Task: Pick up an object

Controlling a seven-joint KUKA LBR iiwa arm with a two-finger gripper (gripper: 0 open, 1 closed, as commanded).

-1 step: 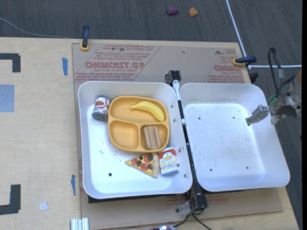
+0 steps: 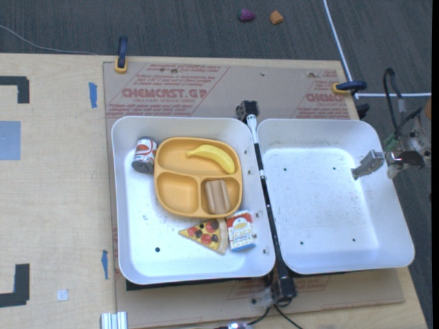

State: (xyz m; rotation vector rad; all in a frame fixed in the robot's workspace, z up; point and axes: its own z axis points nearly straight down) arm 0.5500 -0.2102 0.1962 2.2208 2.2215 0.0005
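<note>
One end effector point(image 2: 374, 162) sits at about 3 o'clock over the right bin point(image 2: 329, 252), carrying nothing, and honestly I cannot tell how it's set from this angle. All the pickable stuff is in the left bin point(image 2: 137, 252) at 9 o'clock: a yellow tray point(image 2: 180, 192) with a banana point(image 2: 212, 157), a can point(image 2: 144, 155), a pizza slice point(image 2: 206, 234) and a small carton point(image 2: 241, 232). Looks like the approach hasn't started yet, so I'd guess next it needs to swing across and drop onto one item.
</note>
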